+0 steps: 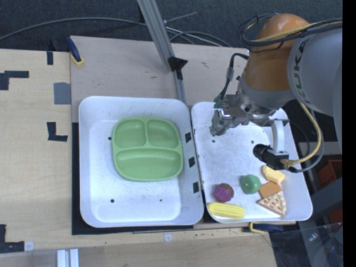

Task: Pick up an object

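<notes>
Five toys: purple ball (pixel 224 192), green ball (pixel 250 183), corn (pixel 226 209), pizza slice (pixel 272 203), yellow piece (pixel 273 174)
Where from jaws (pixel 218 124): toward the right bin's (pixel 222 154) near edge
Nearest: purple ball
Jaws: cannot tell

Grey arm (pixel 325 65), orange band (pixel 272 49), black cables, dark metal hand (pixel 218 125)

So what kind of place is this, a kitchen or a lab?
Most likely a robotics lab bench, not a kitchen: a grey and orange arm reaches over two white bins, the food is toys such as a corn cob, and loose cables trail behind.
</notes>
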`<move>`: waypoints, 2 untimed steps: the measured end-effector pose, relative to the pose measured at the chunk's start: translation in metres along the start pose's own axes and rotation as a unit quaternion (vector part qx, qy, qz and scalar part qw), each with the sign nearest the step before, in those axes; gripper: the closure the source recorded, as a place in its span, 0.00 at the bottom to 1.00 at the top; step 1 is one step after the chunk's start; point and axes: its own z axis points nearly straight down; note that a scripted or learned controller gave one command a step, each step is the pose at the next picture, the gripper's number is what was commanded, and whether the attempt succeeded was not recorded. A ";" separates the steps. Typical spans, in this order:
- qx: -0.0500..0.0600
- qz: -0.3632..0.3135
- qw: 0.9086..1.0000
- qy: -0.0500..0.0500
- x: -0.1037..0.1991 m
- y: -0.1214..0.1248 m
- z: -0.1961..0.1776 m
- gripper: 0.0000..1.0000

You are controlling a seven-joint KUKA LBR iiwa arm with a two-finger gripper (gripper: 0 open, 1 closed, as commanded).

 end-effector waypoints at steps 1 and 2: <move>0.000 0.000 1.000 0.000 0.047 -0.013 0.006 1.00; 0.001 0.000 1.000 0.000 0.091 -0.038 0.007 1.00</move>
